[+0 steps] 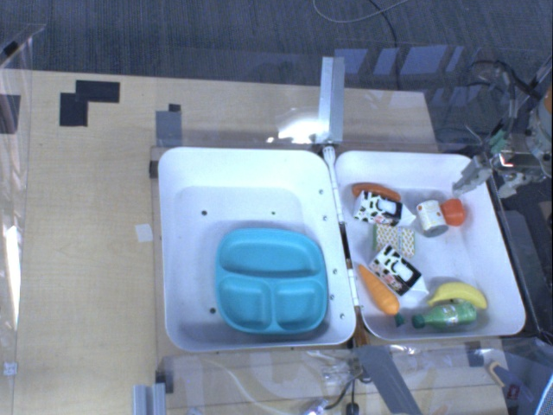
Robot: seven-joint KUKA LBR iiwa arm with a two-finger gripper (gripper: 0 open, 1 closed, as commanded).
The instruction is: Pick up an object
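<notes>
Hand (473, 176) at right bin's (510, 275) 1 o'clock rim, grip state can't tell, nothing seen in it. Nearest: can (430, 218) w/ orange ball (454, 213) touching. Risk: descent nudges ball, can rolls; rim may block fingers.

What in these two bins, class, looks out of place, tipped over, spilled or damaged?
Nothing looks spilled or broken. The green bottle lies on its side in the right bin, beside the banana, and the small can is tipped over too. The blue tray sits flat in the left bin.
</notes>
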